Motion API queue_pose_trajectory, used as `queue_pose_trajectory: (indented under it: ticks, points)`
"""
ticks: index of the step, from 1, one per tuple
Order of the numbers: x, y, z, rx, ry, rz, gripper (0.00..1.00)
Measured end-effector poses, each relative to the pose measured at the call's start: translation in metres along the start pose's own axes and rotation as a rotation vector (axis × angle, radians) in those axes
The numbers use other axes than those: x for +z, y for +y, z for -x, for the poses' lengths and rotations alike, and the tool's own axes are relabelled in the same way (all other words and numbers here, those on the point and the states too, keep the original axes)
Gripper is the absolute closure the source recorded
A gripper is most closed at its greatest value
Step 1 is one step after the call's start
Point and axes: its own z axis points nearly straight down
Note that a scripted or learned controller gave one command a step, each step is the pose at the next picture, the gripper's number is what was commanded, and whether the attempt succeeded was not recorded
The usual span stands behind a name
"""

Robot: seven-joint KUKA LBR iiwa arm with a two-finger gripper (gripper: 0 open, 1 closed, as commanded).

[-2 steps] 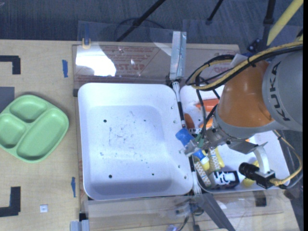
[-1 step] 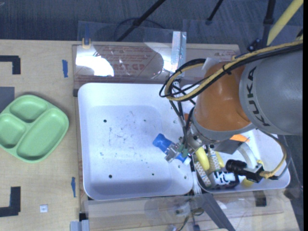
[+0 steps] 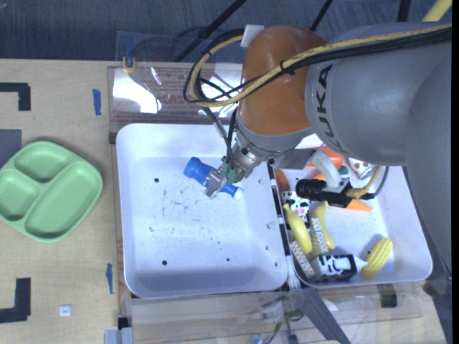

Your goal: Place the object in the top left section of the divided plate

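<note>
1. Claw [image 3: 217, 183] sits low in the left bin [image 3: 143, 149], upper-centre of its floor, tip pointing toward 7 o'clock. Can't tell if it's apart or together; the tip is small and overlaps the blue piece.
2. Blue object [image 3: 195, 169] lies on the bin floor, touching or right under the claw tip. Main blue lump shows at 10 o'clock from the tip, a smaller blue bit at 3 o'clock just beside it. Not clear whether it is gripped or merely touched.
3. Wrist w/ orange band [image 3: 276, 70] is at 1 o'clock from the claw, above the bin's back edge. Grey arm [image 3: 387, 99] runs off toward 2 o'clock, top right. Black and yellow cables [image 3: 215, 84] loop at 12 o'clock of the claw.
4. Right bin [image 3: 419, 260] is at 4 o'clock from the claw, crowded: yellow banana-like pieces [image 3: 297, 235], a yellow rounded item [image 3: 379, 255], a black-and-white item [image 3: 336, 264], an orange piece [image 3: 356, 205], and other bits partly hidden under the arm.
5. Green divided plate [image 3: 68, 213] is well apart at 9 o'clock, on the wooden bench [image 3: 57, 92], outside both bins. Three sections: two small ones on its upper left, one long on the right.
6. Blue tape marks [image 3: 97, 102] are on the bench near the left bin's left edge.
</note>
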Motion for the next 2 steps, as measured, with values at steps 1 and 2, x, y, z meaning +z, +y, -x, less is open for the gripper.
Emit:
queue_pose_trajectory:
  ticks: [1,2]
  points:
    - [0.052,-0.051,-0.045,-0.149,0.004,-0.004,1.00]
    - [-0.099,-0.048,0.013,-0.045,0.000,-0.002,1.00]
